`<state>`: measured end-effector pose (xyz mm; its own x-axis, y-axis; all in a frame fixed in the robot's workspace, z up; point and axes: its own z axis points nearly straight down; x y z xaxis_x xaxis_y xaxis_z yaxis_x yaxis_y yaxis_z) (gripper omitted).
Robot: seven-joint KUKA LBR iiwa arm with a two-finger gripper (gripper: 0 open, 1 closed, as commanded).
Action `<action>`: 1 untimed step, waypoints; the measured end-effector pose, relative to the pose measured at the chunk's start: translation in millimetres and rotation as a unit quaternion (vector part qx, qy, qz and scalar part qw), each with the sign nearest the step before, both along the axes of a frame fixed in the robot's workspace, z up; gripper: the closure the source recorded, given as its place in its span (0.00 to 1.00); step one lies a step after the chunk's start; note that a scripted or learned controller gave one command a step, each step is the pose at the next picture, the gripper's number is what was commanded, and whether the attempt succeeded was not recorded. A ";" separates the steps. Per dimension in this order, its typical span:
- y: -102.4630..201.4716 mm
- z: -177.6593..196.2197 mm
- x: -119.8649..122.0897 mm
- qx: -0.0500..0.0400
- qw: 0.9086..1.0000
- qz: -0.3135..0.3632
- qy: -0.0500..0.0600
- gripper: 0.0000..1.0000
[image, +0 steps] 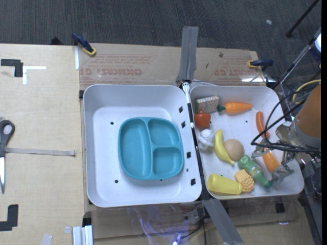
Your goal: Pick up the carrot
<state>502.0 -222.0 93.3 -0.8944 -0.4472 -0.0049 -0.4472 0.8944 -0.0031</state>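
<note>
The carrot [237, 106] lies on its side near the far wall of the right bin [232, 87], its green stub pointing toward a grey ridged block [208, 104] just beside it and its orange tip pointing to the view's right. Nothing touches the carrot from above. The arm's orange band [311, 114] shows at the right edge, and the gripper [280, 173] sits low over the near right corner of the same bin, well apart from the carrot. Whether it is open or closed cannot be told, as dark cables cross it. A small orange piece [271, 161] lies just beside the gripper, with a green bottle [254, 170] next to that. Also in the right bin: a red tomato-like item [203, 120], a white crumpled object [205, 139], a banana [221, 146], a round tan item [234, 148], a corn cob [244, 180], a yellow piece [223, 185] at the near wall, and a slim red-orange item [260, 123] toward the right wall. The left bin [97, 152] holds a teal divided plate [151, 148] lying flat near its centre. On the surface [41, 111] to the view's left, scissors [4, 152] lie at the edge.
</note>
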 end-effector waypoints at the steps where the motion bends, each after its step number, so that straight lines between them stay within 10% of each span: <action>1: 3.5 0.1 -11.1 -0.001 0.994 0.109 0.000 0.00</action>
